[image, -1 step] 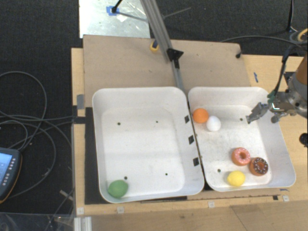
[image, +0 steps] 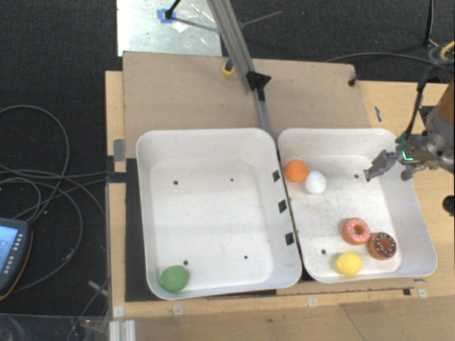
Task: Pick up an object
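white bins (image: 206,142) hold orange (image: 296,170), white (image: 316,183), yellow (image: 348,263), green (image: 173,278) balls; pink donut (image: 356,231), seemingly sprinkled brown donut (image: 382,246).

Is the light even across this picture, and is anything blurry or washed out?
In the camera view, the light is soft and even, with faint shadows under the orange ball and green ball. The bright floor patch at the top is washed out. The gripper looks slightly blurred; the doughnuts are sharp.
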{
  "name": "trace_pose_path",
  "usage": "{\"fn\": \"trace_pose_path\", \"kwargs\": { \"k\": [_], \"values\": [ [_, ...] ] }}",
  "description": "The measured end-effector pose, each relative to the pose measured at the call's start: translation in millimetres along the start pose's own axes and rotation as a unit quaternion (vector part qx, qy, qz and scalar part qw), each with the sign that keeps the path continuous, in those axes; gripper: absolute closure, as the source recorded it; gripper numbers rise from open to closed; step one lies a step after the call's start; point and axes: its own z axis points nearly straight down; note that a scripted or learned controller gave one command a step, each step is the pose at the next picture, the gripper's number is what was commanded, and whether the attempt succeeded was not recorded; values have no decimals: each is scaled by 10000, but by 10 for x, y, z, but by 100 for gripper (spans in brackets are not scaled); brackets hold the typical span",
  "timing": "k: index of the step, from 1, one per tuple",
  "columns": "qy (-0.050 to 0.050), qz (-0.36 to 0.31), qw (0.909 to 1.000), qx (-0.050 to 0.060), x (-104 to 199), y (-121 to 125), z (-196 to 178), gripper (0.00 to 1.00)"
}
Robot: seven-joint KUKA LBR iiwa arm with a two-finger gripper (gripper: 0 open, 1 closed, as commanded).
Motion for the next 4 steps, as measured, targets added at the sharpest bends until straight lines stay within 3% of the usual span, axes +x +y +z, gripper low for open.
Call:
{"fn": "trace_pose_path", "kwargs": {
  "k": [2,3,4],
  "values": [
    [8,19,10000,27,-54,-7,1228,0],
    [2,17,10000,12,-50,-4,1449,0],
    [-4,16,10000,-12,-58,9,1326,100]
  ]
}}
